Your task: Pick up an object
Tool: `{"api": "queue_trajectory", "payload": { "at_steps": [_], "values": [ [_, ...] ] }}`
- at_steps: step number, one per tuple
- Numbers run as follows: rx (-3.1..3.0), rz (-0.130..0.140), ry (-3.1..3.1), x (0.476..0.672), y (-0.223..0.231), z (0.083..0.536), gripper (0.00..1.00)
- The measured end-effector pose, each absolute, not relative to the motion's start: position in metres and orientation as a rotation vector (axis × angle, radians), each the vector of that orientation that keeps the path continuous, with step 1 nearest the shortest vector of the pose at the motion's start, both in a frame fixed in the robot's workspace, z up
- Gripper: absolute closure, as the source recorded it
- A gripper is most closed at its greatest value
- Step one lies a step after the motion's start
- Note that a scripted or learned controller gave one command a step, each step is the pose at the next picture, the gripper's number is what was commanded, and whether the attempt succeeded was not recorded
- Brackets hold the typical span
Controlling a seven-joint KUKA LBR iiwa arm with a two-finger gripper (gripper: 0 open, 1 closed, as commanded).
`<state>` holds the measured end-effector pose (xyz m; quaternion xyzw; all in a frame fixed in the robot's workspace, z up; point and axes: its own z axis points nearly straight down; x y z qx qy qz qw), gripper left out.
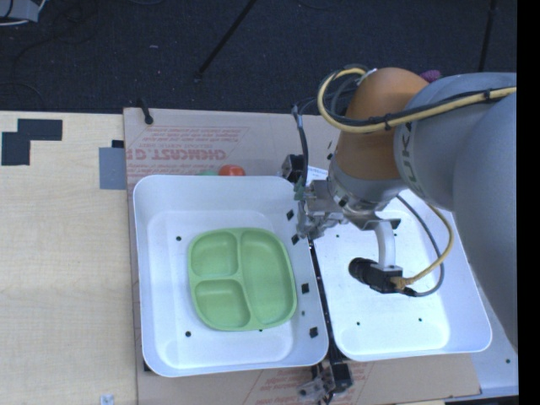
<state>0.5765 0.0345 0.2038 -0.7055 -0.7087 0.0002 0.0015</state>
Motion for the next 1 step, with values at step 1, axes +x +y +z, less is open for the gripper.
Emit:
{"api": "queue_trajectory", "payload": {
  "at_steps": [1],
  "values": [
    [-2.216,-0.001,-2.224,0.5942,0.0804,0.2186,1.00]
  ]
}}
